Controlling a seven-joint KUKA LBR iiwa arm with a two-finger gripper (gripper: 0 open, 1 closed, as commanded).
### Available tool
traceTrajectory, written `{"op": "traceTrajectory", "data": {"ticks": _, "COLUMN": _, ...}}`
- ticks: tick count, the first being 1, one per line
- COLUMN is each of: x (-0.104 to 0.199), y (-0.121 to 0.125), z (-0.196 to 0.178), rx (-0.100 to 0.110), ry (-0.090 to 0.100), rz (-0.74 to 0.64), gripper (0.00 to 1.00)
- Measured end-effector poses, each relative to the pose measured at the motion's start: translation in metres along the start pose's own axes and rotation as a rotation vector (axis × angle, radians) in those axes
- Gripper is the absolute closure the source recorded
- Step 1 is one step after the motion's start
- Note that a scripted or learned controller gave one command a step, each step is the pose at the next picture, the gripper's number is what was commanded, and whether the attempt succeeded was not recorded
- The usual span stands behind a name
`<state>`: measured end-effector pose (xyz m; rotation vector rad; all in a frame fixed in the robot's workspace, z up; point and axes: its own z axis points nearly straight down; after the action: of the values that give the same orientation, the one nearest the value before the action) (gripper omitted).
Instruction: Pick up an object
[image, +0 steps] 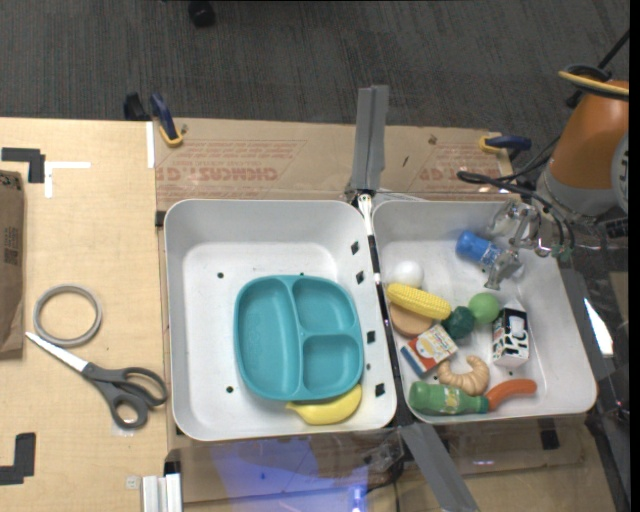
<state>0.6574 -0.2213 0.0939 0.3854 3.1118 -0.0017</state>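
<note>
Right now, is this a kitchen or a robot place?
Probably a robot lab, not a kitchen: a robot arm reaches over two white bins, the food looks like toys, and scissors and tape lie on the bench.

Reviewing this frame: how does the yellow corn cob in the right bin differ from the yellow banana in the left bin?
The yellow corn cob lies in full sight among toys in the right white bin; the yellow banana is half hidden under the teal divided plate in the left white bin. The cob looks straight and bumpy, the banana curved and smooth. Both are yellow toy foods lying flat.
</note>
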Motion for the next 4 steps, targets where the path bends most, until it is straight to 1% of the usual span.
{"op": "traceTrajectory", "data": {"ticks": 1, "x": 0.062, "y": 0.055, "z": 0.0, "rx": -0.001, "ry": 0.003, "rz": 0.153, "gripper": 0.0}}
{"op": "traceTrajectory", "data": {"ticks": 2, "x": 0.11, "y": 0.007, "z": 0.0, "rx": 0.0, "ry": 0.003, "rz": 0.145, "gripper": 0.0}}
{"op": "traceTrajectory", "data": {"ticks": 3, "x": 0.109, "y": 0.013, "z": 0.0, "rx": 0.0, "ry": 0.003, "rz": 0.25, "gripper": 0.0}}
{"op": "traceTrajectory", "data": {"ticks": 4, "x": 0.123, "y": 0.096, "z": 0.001, "rx": 0.001, "ry": 0.005, "rz": 0.547, "gripper": 0.0}}
